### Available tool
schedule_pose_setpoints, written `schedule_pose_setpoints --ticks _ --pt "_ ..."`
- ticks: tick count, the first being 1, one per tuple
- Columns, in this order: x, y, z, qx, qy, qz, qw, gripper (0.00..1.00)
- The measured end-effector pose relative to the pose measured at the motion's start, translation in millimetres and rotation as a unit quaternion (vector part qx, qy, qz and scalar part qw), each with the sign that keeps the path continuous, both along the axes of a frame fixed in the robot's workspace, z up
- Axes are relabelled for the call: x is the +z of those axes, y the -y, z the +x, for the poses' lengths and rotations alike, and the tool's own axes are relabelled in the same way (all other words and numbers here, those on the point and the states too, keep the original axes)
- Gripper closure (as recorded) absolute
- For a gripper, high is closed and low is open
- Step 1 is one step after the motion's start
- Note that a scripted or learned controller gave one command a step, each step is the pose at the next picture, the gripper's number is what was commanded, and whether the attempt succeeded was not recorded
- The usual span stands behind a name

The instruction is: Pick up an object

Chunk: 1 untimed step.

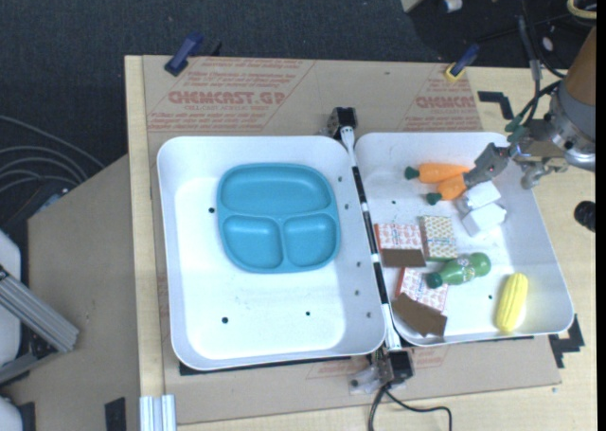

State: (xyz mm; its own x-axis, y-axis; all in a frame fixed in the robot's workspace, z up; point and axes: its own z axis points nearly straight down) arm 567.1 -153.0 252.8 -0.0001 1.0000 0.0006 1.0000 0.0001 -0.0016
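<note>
The counter bears two bins; the right bin holds the clutter. The jaws hang at its upper edge — whether open, cannot tell — with the orange carrot just beside them. Approach step; next, a descent onto it.

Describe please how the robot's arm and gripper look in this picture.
The grey metal arm enters from the right, with dark cables running along it and a brownish-orange patch above at the edge. Its two-finger gripper is grey metal with dark joints.
</note>
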Motion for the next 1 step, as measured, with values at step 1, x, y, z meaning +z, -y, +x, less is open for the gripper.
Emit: schedule_pose_setpoints --ticks 1 --pt "-107.4 53.2 24.0 0.000 -0.001 -0.0001 1.0000 0.00"
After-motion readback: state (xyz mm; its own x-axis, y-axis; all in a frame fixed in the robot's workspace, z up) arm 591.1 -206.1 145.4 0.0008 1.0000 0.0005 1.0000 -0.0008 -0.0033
